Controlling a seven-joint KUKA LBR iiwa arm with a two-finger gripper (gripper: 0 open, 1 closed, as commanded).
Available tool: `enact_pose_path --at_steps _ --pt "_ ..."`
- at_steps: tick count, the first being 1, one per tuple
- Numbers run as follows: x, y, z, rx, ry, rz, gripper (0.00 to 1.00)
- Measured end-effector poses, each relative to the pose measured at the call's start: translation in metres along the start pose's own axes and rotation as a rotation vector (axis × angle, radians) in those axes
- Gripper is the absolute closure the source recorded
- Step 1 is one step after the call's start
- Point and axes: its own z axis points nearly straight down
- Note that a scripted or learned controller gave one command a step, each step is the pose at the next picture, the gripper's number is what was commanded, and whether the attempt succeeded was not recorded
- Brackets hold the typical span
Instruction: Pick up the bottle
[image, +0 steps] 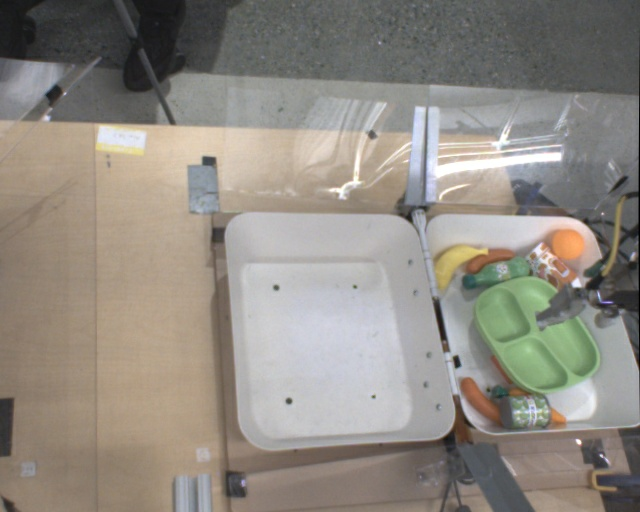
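Over the right bin (455, 330), the gripper (560, 308) hangs above the green plate (535, 340). I cannot tell how its tips stand; they are too small and grey. It is not pinching anything that I can see. The green plate has three hollows, and the gripper is over its upper right part.

I count two bottles. One green bottle (497, 270) lies on its side just above the plate, with its long way running left to right and a bit up on the right. The other bottle (525, 410) lies below the plate, also running left to right. One banana (455, 262) is beside the first bottle. One orange (567, 243) sits in the far corner. One sausage (478, 398) lies near the second bottle.

The left bin (330, 330) is white.
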Motion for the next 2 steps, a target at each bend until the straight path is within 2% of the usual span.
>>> enact_pose_path --at_steps 1,2 --pt "-0.021 0.051 0.063 0.004 0.000 0.042 0.00" --pt "0.006 0.101 0.152 0.005 0.001 0.182 0.00"
